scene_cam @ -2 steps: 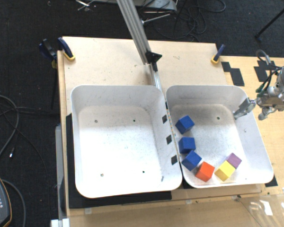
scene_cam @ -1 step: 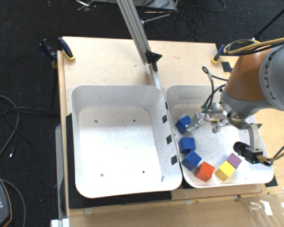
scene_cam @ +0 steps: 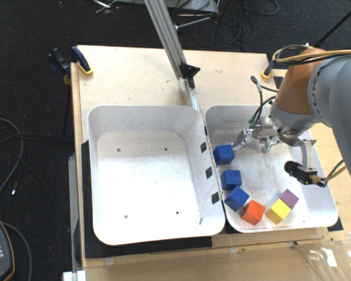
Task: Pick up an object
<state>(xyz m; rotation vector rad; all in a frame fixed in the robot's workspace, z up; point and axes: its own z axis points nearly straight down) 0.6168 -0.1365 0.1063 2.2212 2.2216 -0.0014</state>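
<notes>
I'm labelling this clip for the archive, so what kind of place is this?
Most likely a robotics lab test bench. A grey arm reaches over two white bins on a scuffed wooden bench, coloured toy blocks lie in the right bin, and loose cables trail across the dark floor.

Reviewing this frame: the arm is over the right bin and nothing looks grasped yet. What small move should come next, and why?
Probably a short descent toward the topmost blue cube. The gripper sits just to its upper right in the camera view, with no block between its fingers. That cube lies apart from the others in the right bin, so it looks like the easiest target, though height above it is hard to judge.
</notes>
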